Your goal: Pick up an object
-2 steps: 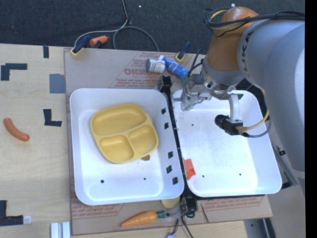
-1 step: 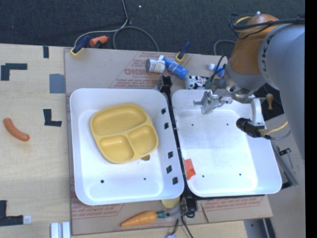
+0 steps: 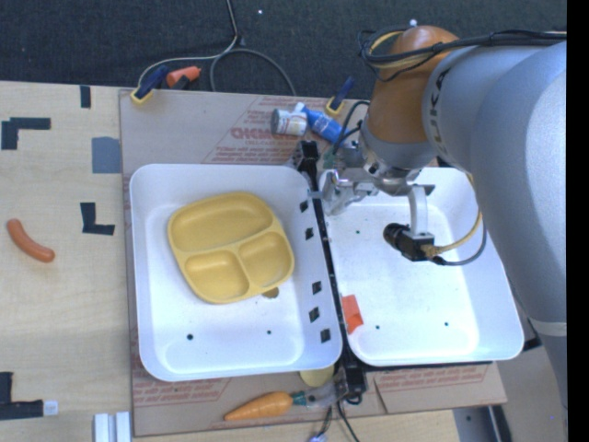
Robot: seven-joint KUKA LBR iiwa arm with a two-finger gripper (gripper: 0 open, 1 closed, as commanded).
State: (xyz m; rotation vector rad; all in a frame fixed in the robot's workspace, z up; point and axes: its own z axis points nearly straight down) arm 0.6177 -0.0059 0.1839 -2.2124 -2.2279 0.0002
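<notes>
Nearest the lens, a toy carrot [image 3: 260,405] lies on the bench edge below the bins. At far left an orange sausage [image 3: 30,241] rests on the bench, well apart from everything. Next, the left bin [image 3: 156,339] holds a yellow divided plate [image 3: 230,245], the likeliest thing to pick. Beyond the divider, the right bin [image 3: 488,339] has the gripper [image 3: 340,187] poised near its upper-left corner; whether it has closed or holds anything, I cannot tell.
</notes>
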